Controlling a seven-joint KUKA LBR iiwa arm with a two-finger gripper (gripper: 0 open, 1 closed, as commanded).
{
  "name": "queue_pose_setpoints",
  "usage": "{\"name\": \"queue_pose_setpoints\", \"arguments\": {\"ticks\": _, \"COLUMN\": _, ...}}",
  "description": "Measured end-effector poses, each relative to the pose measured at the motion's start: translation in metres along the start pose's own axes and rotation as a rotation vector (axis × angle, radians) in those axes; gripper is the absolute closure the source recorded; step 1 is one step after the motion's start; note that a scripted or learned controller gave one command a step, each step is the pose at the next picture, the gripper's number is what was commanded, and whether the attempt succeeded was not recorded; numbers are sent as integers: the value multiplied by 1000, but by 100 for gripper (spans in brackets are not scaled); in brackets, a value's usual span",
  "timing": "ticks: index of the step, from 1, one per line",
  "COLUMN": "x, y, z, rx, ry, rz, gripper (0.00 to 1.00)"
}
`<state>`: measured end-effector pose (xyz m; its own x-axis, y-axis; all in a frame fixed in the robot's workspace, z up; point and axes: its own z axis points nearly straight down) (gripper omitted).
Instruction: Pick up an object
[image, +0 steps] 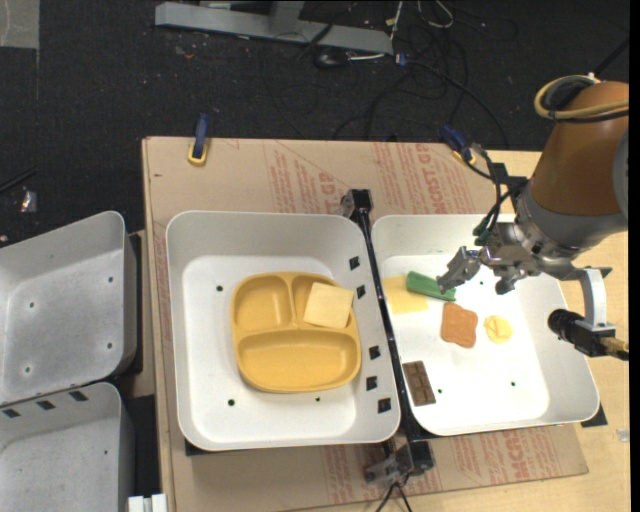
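Observation:
My gripper (483, 273) hangs over the back part of the right bin (560, 400), open, with nothing between its fingers. Its left finger (459, 267) is right beside the end of a green block (430, 287), which lies partly on a pale yellow flat piece (402, 298). Just in front of the gripper lie an orange-brown slice (459, 325) and a small yellow piece (497, 328). A dark brown bar (417, 382) rests near the bin's front left wall.
The left bin (200, 400) holds a yellow divided plate (262, 365) with a cream square block (328, 305) in its back right compartment. A black divider (378, 320) runs between the bins. Grey trays (60, 300) sit at the far left.

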<state>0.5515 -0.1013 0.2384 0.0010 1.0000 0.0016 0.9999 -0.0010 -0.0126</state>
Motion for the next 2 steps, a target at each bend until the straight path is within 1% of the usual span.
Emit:
{"name": "queue_pose_setpoints", "arguments": {"ticks": 1, "x": 0, "y": 2, "z": -6, "rx": -12, "ry": -1, "rz": -2, "gripper": 0}}
{"name": "queue_pose_setpoints", "arguments": {"ticks": 2, "x": 4, "y": 12, "z": 46, "rx": -8, "ry": -1, "rz": -1, "gripper": 0}}
